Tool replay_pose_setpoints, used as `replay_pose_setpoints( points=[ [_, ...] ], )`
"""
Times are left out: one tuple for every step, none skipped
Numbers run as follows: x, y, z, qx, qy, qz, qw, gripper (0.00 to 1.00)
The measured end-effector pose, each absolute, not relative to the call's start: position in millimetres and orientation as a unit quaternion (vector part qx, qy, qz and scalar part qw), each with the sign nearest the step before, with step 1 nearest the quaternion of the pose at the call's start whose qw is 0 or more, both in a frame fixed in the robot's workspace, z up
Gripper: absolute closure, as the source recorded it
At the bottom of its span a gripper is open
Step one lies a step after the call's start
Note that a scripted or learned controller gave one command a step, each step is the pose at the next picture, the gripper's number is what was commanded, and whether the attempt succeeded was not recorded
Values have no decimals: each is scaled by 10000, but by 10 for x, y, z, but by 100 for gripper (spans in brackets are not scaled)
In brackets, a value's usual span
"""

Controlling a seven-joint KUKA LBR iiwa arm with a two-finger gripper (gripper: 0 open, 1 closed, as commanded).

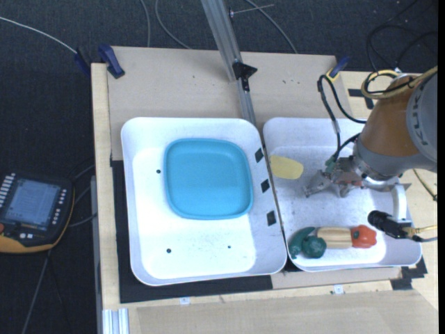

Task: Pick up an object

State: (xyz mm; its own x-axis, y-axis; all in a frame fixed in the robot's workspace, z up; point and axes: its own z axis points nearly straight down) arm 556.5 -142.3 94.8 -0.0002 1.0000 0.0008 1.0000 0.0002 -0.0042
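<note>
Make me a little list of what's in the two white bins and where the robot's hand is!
left bin: a blue plate in the middle
right bin: a pale yellow piece near the left wall; a green, wood-coloured and red toy along the front edge
gripper: low in the right bin, between the yellow piece and the toy
holding anything: nothing seen between the fingers

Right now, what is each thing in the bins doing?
Blue plate: lying flat in the left bin.
Yellow piece: lying in the right bin, apart from the gripper.
Green, wooden and red toy: lying along the right bin's near wall.
Gripper: low over the right bin, holding nothing.
</note>
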Motion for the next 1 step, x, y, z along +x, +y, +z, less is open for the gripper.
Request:
replay_pose_setpoints(
  points=[
    [5580, -1424, 1078, -7070, -7072, -5, -3, 100]
  ],
)
